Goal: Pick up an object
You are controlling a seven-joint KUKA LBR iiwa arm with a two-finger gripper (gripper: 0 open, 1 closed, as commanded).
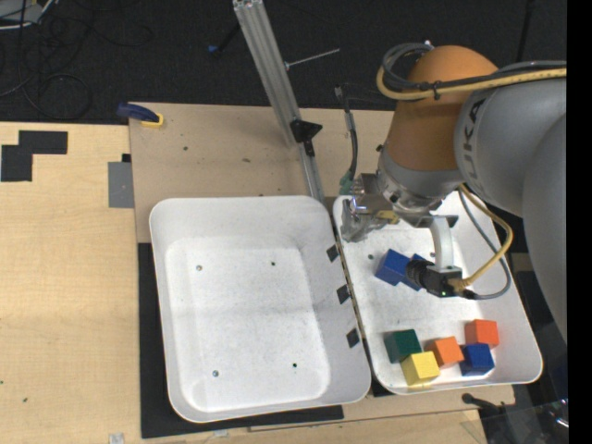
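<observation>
Looking down from the fixed camera, you have the grey arm (518, 137) reaching in from the right, its wrist hanging over the far left corner of the right bin (518, 340). The jaws sit low at that corner, close to the bin's left wall, and you cannot tell whether they are released or clenched.

A blue block (392, 267) lies tilted on the bin floor near the middle, apart from the jaws and toward the near side of them. Along the near edge you find a cluster: a green block (401, 343), a yellow block (421, 366) touching its near right corner, an orange block (448, 350), a second blue block (477, 357) and a red block (482, 332) just behind it.

The left bin (240, 202) sits alongside on the wooden surface (222, 146).
</observation>
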